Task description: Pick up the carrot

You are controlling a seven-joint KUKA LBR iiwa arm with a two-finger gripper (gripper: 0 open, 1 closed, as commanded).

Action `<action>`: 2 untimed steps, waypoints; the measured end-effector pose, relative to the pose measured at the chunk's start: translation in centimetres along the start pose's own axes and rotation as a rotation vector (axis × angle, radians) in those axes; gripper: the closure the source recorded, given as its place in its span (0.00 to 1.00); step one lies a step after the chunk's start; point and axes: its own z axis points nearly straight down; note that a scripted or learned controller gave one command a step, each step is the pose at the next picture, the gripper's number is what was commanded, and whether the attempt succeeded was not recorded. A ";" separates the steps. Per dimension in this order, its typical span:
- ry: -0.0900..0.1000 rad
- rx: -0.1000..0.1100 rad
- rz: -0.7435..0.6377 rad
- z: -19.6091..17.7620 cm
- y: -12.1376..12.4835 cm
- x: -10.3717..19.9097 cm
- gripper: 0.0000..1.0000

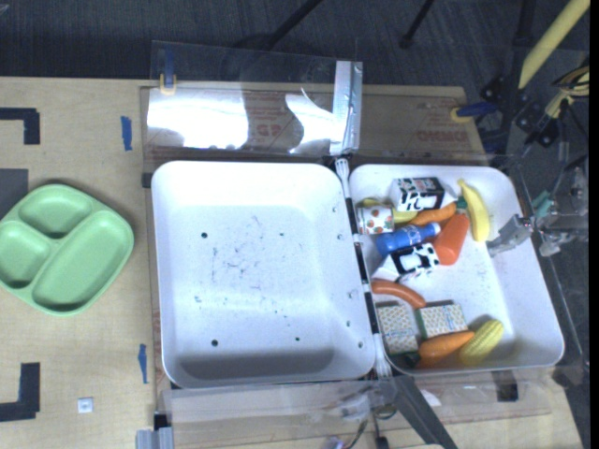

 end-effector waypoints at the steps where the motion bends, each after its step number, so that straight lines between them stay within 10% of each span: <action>1: -0.002 -0.005 -0.009 4.2 8.1 1.7 0.00; 2: 0.001 0.010 0.013 9.3 14.6 1.4 0.00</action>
